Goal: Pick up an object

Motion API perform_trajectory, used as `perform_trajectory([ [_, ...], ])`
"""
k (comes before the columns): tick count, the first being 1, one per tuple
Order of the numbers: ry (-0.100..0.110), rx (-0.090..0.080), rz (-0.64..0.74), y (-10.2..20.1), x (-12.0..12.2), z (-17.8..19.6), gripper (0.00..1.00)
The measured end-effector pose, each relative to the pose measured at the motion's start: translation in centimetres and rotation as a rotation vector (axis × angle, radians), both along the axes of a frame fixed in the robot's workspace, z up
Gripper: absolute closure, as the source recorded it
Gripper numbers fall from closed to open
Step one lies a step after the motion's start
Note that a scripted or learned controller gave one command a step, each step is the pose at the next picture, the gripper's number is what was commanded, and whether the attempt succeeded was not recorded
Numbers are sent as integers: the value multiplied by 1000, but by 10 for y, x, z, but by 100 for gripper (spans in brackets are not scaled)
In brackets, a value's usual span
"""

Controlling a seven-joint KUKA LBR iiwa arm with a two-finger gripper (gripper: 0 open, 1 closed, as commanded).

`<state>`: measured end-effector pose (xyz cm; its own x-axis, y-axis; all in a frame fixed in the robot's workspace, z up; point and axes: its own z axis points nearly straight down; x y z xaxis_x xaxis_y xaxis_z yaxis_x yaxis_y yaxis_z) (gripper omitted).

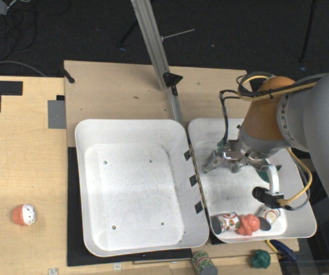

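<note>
In the right bin [301, 225], along its front wall, lie a red-and-white can [226, 222], a red-orange lumpy toy [248, 225] and a small striped can [270, 216], close together. My gripper [228, 158] hangs over the middle of this bin, behind those objects and apart from them. I see nothing held in it. The grey arm with its orange band [267, 110] reaches in from the right and hides the bin's right rear part.
The left bin [87, 133] sits beside the right one. An orange-and-white ball [24, 215] rests on the wooden table at far left. A dark can [202, 262] and a green object [260, 259] lie in front of the bins. A slanted aluminium rail [153, 39] rises behind.
</note>
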<state>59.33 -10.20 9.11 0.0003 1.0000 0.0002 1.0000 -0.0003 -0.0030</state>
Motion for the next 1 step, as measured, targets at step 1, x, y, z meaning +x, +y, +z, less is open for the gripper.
perform_trajectory([
  [1,0,1,-6,-2,0,11,100],
])
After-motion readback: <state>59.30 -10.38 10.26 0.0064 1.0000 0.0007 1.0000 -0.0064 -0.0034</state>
